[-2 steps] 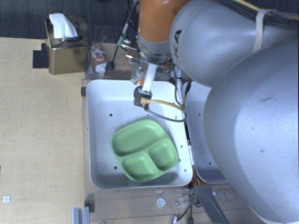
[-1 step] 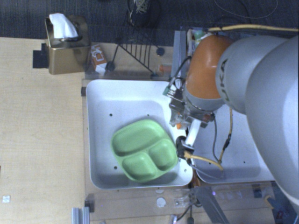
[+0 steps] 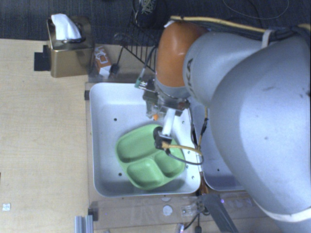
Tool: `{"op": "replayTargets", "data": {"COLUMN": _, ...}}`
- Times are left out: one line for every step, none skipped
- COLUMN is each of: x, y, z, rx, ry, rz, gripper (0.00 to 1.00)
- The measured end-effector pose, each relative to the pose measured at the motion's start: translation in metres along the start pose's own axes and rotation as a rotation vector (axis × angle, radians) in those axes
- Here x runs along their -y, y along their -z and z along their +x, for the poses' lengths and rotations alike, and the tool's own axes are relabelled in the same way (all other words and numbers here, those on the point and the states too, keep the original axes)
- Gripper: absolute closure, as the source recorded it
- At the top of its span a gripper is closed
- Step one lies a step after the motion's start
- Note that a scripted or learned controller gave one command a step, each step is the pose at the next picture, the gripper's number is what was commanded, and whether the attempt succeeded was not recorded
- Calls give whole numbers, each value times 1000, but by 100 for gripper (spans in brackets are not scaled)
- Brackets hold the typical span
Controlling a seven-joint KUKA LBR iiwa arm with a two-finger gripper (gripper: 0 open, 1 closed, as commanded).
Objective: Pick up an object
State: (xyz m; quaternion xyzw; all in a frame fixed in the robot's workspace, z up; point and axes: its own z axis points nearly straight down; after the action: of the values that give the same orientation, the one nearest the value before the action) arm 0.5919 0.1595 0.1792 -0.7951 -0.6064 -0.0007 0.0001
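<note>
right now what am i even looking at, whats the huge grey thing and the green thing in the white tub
This is one photo from a camera fixed above a workbench, looking down at a slant. The huge grey shape is a robot arm reaching in from the right, with an orange band above its wrist. At its tip sits the gripper, a two-finger claw for picking things up. It hangs over the left white bin; a corner of a second bin peeks out under the arm. The green thing is a divided plastic plate lying in the left bin. I cannot tell whether the gripper has hold of anything. The tissue box beyond the bins is just clutter.
</note>
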Motion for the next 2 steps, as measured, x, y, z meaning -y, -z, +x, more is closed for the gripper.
{"op": "replayTargets", "data": {"x": 29, "y": 67, "z": 59, "rx": 0, "ry": 233, "rz": -1, "gripper": 100}}
{"op": "replayTargets", "data": {"x": 38, "y": 106, "z": 68, "rx": 0, "ry": 299, "rz": -2, "gripper": 100}}
